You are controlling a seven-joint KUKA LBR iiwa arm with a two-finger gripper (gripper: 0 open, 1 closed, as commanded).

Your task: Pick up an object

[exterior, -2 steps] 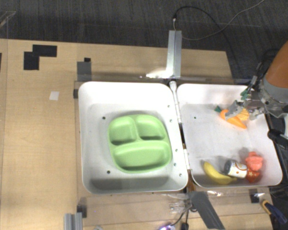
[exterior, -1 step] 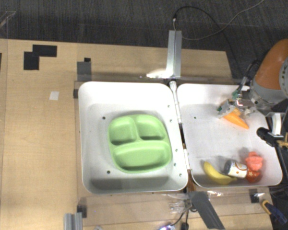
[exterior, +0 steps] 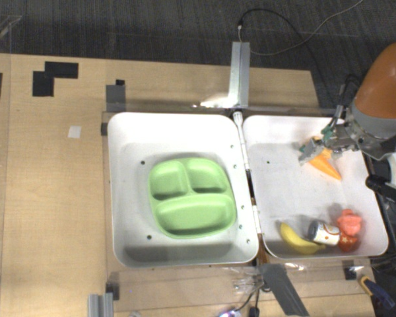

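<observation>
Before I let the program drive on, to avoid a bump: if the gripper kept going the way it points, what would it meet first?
Probably the orange wedge just below the gripper in the right bin; depth is unclear from above.

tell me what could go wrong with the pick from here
The gripper sits at the orange wedge near the right bin's far side; a thin flat piece may slip out or just get pushed. The banana, small bottle and red toy crowd one corner, so grabbing there could catch two things.
</observation>
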